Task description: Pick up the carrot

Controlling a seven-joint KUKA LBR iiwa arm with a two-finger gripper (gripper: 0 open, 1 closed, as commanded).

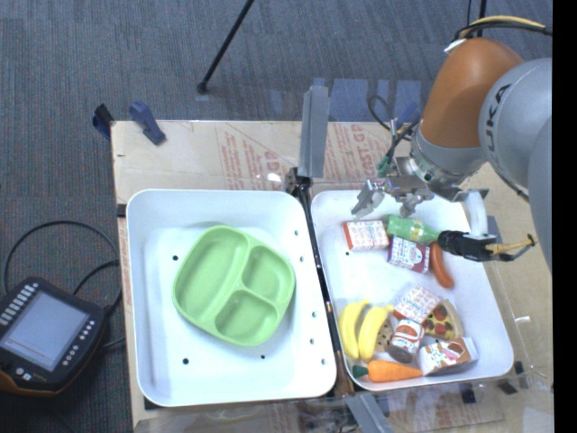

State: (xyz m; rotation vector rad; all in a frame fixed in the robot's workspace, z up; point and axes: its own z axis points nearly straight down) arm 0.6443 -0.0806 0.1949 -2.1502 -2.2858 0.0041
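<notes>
The carrot (pixel 390 371), orange with a green top, lies at the front edge of the right bin (pixel 478 296), just below the bananas (pixel 362 328). My gripper (pixel 389 198) hangs over the back of that bin, far from the carrot, above a red-and-white carton (pixel 365 234) and a green bottle (pixel 412 229). Its fingers are spread apart with nothing between them.
The right bin also holds a sausage (pixel 440 264), a pizza slice (pixel 444 319), and several small cartons and packets. In the left bin (pixel 153 332) sits a green divided plate (pixel 236 284). A teach pendant (pixel 41 332) lies on the floor at left.
</notes>
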